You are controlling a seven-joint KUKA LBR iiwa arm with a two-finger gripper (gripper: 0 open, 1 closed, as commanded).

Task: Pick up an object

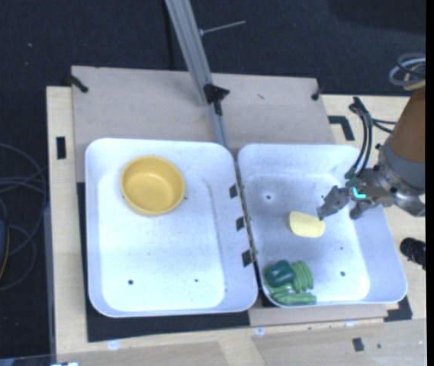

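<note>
right bin (369, 280): yellow piece (307, 224) just beside tool (342, 204) (lower-left).

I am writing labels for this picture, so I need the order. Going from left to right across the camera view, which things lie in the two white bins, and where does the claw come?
yellow bowl → green object → pale yellow object → claw

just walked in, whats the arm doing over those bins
The grey arm's two-finger gripper hangs over the right white bin, just beside a pale yellow rounded object and apart from it. Nothing is between its fingers. A green toy lies near that bin's front edge, and a yellow bowl sits in the left white bin.
</note>
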